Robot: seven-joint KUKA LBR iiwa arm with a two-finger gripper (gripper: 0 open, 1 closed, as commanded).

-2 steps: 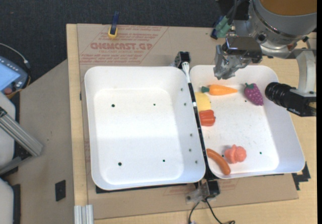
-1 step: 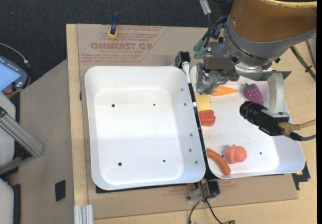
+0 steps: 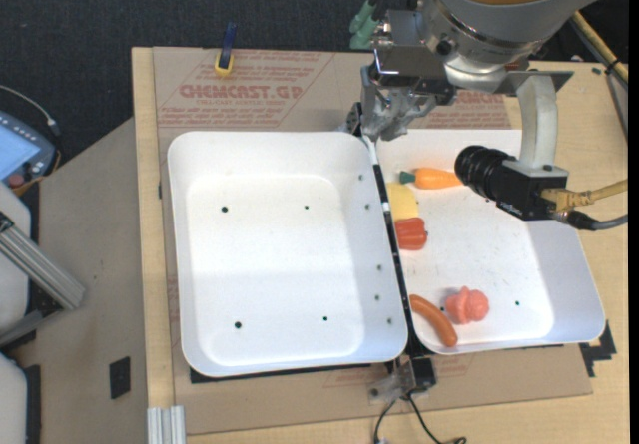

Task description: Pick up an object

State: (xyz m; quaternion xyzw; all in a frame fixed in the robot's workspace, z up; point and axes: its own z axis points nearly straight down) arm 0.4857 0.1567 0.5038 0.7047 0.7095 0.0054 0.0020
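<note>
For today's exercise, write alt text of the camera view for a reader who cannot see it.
A grey robot arm's pincer hangs above the far end of the seam between two shallow white bins. The right bin holds a carrot, a yellow piece, a red piece, a sausage and a pink toy; the left bin is beside it.

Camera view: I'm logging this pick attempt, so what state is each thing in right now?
Gripper: above the far end of the seam between the bins, nothing seen between its fingers.
Carrot: lying flat in the right bin, untouched.
Yellow piece: lying by the left wall.
Red pepper: resting beside the yellow piece.
Sausage: lying at the near edge.
Pink toy: resting beside the sausage.
</note>
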